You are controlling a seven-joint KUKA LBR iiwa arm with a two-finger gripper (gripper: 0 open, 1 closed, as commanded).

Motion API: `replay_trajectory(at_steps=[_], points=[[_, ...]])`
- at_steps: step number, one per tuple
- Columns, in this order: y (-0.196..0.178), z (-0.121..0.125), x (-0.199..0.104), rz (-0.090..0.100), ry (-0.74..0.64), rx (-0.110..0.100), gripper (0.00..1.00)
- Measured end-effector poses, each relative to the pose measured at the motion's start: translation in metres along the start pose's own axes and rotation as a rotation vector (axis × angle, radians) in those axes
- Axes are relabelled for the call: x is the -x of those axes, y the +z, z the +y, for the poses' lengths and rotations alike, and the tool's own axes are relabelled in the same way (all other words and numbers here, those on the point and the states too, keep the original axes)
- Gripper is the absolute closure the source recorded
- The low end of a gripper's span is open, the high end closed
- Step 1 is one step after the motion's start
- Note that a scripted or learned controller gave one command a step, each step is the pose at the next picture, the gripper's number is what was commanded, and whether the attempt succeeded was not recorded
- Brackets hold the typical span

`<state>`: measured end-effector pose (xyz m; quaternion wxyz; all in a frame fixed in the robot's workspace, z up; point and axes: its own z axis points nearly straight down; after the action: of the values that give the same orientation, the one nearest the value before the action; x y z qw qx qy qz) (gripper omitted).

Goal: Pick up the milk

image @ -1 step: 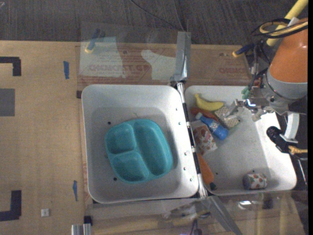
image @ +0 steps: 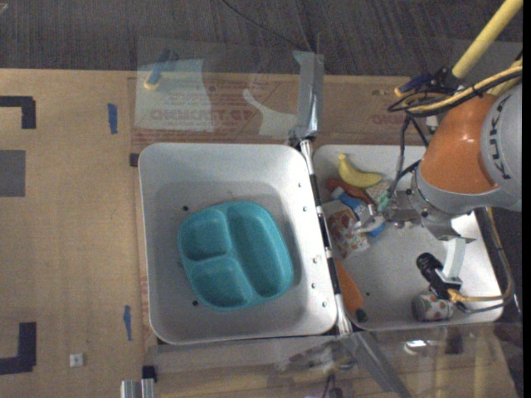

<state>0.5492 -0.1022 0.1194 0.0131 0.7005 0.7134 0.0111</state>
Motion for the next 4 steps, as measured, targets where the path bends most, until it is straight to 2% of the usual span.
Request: replay_trajectory(at_steps=[1,2,3,4], points=[[0.01,-0.049,0.039,-0.001,-0.06,0.029,0.0],[-0.006,-0.059,0.038,0.0,-0.126,-0.017,0.0],[0.008,-0.056,0.021,-0.021,-0.285,0.013,0.0],[0.009,-0.037,0.011,-0.019,-0.431,0.009,0.0]])
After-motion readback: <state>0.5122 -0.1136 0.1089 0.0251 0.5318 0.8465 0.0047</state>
